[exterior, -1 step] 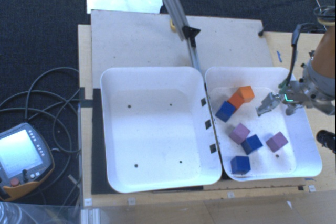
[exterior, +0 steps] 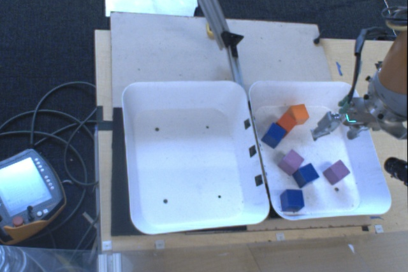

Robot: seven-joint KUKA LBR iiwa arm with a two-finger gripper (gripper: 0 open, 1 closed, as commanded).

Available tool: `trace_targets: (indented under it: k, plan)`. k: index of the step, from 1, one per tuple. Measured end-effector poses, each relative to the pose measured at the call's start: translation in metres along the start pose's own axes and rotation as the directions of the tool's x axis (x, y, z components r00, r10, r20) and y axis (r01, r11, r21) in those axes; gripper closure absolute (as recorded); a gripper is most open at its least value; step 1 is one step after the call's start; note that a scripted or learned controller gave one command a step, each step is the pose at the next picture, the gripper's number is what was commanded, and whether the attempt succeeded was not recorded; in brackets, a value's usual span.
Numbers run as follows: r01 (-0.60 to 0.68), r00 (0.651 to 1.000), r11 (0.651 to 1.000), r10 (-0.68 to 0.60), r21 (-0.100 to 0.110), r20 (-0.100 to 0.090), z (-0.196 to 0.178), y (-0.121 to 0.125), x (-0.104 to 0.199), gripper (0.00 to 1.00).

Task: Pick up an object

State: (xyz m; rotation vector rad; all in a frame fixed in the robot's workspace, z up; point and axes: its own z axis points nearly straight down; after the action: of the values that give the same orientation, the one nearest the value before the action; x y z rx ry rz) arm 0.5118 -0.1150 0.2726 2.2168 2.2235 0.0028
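Bench is pale wood w/ a whitish board (exterior: 166,48) on top, sitting on dark carpet (exterior: 51,22). Two white bins: left bin (exterior: 185,95) and right bin (exterior: 376,200), touching along the middle. Right one has the blocks: orange cube (exterior: 294,116) touching a blue cube (exterior: 273,135), purple cube (exterior: 291,161) next to another blue (exterior: 306,174), purple (exterior: 336,171) and blue (exterior: 292,200) near the front. Gripper (exterior: 325,126) hangs over the right bin, just right of the orange cube, nothing in it; can't tell if the fingers are spread or closed. Teach pendant (exterior: 25,191) + cables (exterior: 60,118) on the floor to the left.
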Motion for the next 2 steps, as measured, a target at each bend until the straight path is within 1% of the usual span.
trace_targets:
  k: [1, 2]
  plan:
    - [-0.001, 1.0, 1.0, 0.001, 0.006, -0.001, 0.05, 0.006, 0.008, 0.0]
    - [-0.002, 1.0, 1.0, 0.002, 0.006, -0.001, 0.097, -0.003, 0.005, 0.0]
